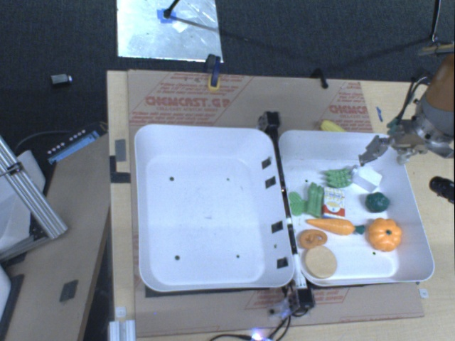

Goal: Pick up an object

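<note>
The right bin (416,261) holds a cluster of small toy foods. An orange pumpkin (384,234) sits toward the bin's right side, with a dark green round piece (377,202) just above it. A carrot (330,226) lies across the middle, its tip pointing toward the pumpkin. Above the carrot stands a small red and white carton (333,202), and beside that, to the left, are two green vegetable pieces (307,201). A leafy green piece (338,177) lies higher up, next to a white block (367,180). Below the carrot sit an orange ring-shaped piece (313,239) and a pale tan disc (320,263), near the bin's lower left corner. A yellow piece (332,126) rests on the bin's top rim.

The gripper (370,152) hangs over the upper right part of this bin, just above the white block and the leafy piece; nothing is seen between its tips, and whether its jaws are apart or together cannot be told. The grey arm (437,119) comes in from the right edge.

The left bin (153,261) sits touching the right one along a row of black clips (274,183). Both rest on a cardboard sheet (185,98) on the bench. A shiny metal plate (168,18) lies beyond, on dark carpet
</note>
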`<act>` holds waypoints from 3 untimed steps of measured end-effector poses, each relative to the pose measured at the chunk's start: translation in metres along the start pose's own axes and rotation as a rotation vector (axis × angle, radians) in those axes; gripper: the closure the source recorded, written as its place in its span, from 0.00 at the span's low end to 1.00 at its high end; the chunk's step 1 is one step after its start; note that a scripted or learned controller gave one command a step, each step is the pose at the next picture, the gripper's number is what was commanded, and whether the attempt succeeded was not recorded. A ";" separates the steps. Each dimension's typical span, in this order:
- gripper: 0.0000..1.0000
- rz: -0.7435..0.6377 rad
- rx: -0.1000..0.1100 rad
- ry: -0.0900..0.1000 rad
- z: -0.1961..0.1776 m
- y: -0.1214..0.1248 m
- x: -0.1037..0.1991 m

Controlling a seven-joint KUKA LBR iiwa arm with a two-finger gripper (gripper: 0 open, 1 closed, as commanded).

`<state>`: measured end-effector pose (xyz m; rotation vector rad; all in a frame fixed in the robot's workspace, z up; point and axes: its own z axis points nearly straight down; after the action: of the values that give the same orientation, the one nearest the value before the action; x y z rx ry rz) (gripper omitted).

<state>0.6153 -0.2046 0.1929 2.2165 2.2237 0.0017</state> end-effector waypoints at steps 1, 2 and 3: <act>0.00 -0.013 0.000 0.006 0.045 0.045 0.117; 1.00 -0.004 -0.004 0.000 0.031 0.045 0.108; 1.00 -0.004 -0.002 0.001 0.007 0.055 0.142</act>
<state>0.6697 -0.0629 0.1862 2.2117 2.2278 0.0056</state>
